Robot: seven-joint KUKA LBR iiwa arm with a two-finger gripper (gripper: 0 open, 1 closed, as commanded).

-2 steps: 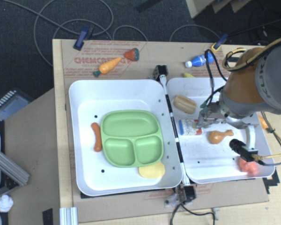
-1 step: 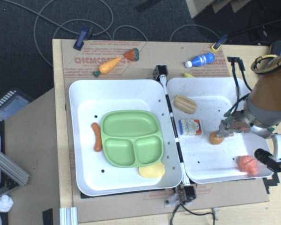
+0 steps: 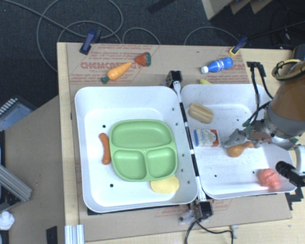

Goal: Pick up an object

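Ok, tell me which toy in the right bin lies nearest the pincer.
The small orange-brown piece, right at the pincer tip. The tan bread roll, the red-and-white packet and the pink piece all lie farther off.

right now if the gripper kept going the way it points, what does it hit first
The gripper points toward the view's left, low over the right bin. The small orange-brown piece sits right at its tip, so probably that first; beyond it lies the red-and-white packet. Height is unclear.
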